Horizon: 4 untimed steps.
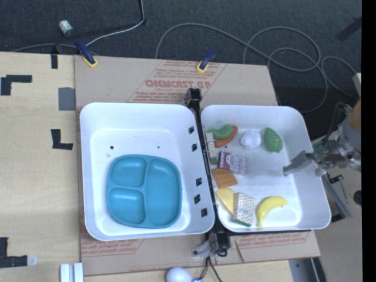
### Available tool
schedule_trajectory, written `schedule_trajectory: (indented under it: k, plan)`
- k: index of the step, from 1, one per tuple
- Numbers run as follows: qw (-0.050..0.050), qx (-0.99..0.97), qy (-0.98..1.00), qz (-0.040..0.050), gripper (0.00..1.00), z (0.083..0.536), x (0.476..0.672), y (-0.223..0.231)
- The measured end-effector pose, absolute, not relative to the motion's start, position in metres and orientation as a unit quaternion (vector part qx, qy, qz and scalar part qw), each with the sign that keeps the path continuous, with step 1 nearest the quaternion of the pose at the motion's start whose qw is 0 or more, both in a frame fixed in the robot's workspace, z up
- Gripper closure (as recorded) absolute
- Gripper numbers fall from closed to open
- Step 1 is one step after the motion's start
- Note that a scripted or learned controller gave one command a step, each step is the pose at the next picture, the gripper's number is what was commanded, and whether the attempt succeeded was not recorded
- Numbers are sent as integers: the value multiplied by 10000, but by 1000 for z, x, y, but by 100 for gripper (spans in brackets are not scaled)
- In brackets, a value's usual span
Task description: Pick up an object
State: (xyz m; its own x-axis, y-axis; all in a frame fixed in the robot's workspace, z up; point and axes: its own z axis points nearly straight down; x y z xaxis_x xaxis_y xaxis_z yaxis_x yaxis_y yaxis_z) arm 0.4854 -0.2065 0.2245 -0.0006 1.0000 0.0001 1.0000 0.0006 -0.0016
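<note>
1. Reaching in from the right, the arm [346, 148] places its gripper [294, 164] over the right rim of the right bin [294, 117]; the fingers appear as one grey tip, and whether they are apart or together cannot be told.
2. Nothing is visible between the fingers, and the tip is apart from every object in the bin.
3. The right bin holds the pickable objects. A yellow banana [269, 208] lies near the front right corner, closest to the gripper tip.
4. A green item [272, 140] lies near the back wall, with a white item [251, 138] just beside it on its left.
5. An orange and green carrot-like item [224, 134] lies near the back left corner, against the divider side.
6. A small printed packet [232, 162] lies below the carrot, an orange-brown piece [224, 178] below that, and a yellow wedge [225, 199] beside a patterned packet [244, 208] at the front.
7. The left bin [94, 157] contains a blue divided plate [144, 190], lying flat.
8. Both bins rest on a cardboard sheet [117, 81].
</note>
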Motion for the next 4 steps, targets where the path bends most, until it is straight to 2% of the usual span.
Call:
schedule_trajectory:
  k: [1,2,3,4]
  plan:
    - [11,-7066,-7076,10,0,143,556,-216]
    - [-19,-7064,-7078,-8,0,87,609,-213]
    - [-19,-7062,-7080,-3,0,87,652,-190]
    - [-17,-7061,-7081,-3,0,87,663,-201]
